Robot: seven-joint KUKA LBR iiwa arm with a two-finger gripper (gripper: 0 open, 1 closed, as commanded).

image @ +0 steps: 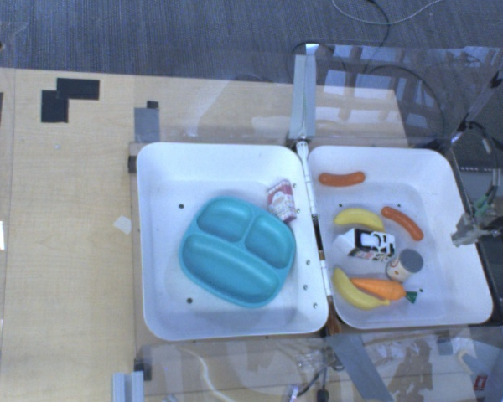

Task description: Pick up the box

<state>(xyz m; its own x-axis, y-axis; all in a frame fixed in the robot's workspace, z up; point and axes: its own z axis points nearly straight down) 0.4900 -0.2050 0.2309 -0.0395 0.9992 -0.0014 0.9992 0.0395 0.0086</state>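
A small white box with black print (371, 243) lies flat near the middle of the right bin (453, 191). A yellow banana (359, 219) sits just behind it and a small tin (404, 263) touches its front right corner. In the left bin (163, 191) a small red and white packet (281, 201) lies against the back right edge of a blue divided plate (237, 249).
The right bin also holds a sausage at the back (342, 177), another sausage (401, 222) to the right, a second banana (352, 288) and a carrot (380, 288) at the front. A grey metal piece (469, 229) juts in at the bin's right rim.
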